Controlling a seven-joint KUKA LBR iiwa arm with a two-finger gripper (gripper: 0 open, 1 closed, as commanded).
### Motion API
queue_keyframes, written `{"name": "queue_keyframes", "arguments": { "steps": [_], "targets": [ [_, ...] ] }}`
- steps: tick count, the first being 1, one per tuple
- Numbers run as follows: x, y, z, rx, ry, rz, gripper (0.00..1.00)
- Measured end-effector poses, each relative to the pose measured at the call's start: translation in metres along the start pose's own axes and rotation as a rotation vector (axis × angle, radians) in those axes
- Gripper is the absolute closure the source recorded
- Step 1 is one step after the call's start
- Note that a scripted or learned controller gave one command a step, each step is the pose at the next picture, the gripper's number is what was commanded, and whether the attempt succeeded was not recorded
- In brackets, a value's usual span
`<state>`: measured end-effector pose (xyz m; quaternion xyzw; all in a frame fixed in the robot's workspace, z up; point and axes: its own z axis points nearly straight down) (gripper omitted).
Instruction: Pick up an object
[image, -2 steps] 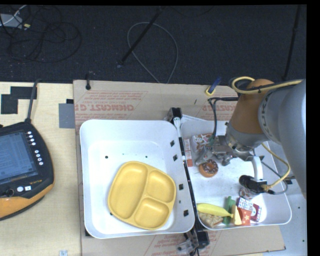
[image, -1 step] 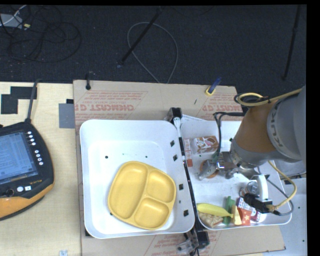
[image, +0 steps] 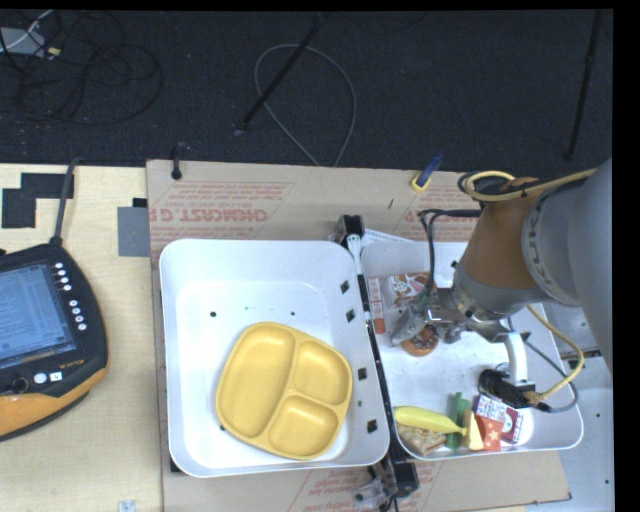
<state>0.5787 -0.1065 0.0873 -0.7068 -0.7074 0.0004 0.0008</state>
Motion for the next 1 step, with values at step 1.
{"name": "queue_keyframes", "arguments": {
  "steps": [1],
  "targets": [
    [-0.0009,-0.0012,-0.0103,0.003,0.002,0.004,1.00]
  ]
}}
